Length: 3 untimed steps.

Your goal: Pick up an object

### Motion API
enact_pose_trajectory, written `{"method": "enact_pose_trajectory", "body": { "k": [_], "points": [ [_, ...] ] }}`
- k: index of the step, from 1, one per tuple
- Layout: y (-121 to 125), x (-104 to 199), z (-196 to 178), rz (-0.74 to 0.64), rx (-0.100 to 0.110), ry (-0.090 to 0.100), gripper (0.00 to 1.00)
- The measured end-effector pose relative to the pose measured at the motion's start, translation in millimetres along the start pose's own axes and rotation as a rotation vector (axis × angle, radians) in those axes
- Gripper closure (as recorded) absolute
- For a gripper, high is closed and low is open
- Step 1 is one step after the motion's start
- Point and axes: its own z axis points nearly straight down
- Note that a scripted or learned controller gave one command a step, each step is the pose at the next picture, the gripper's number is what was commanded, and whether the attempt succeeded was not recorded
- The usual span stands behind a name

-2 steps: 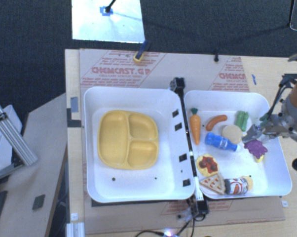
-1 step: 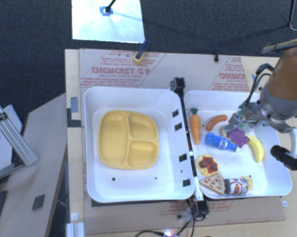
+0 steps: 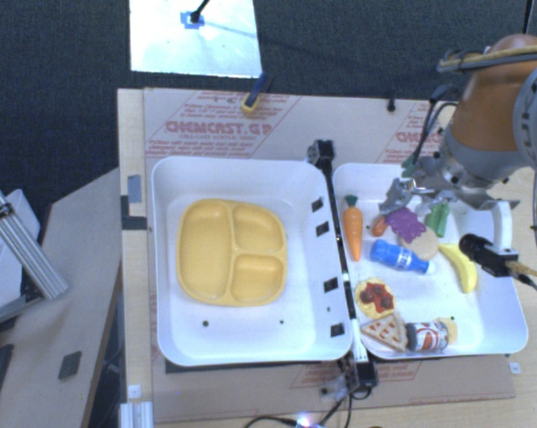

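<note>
The right bin holds several toy foods. An orange carrot lies upright along its left side, with a purple bunch of grapes to its right. A blue bottle lies below the grapes and a yellow banana right of that. A green piece sits beside the grapes. My gripper hangs at the bin's upper middle, just above the grapes and a small red-orange piece. Nothing is visibly held.
The left bin holds a yellow divided plate. Near the right bin's front edge lie a round pizza, a pizza slice and a small can. A black cable connector hangs over the bin's right side.
</note>
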Motion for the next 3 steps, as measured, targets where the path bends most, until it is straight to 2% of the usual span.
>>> {"method": "enact_pose_trajectory", "body": {
  "k": [1, 2, 3],
  "points": [
    [23, 51, -3, 0.001, 0.002, 0.0, 1.0],
    [62, 87, 15, 0.002, 0.003, 0.0, 1.0],
    [56, 97, 3, 0.004, 0.002, -0.001, 1.0]
  ]
}}
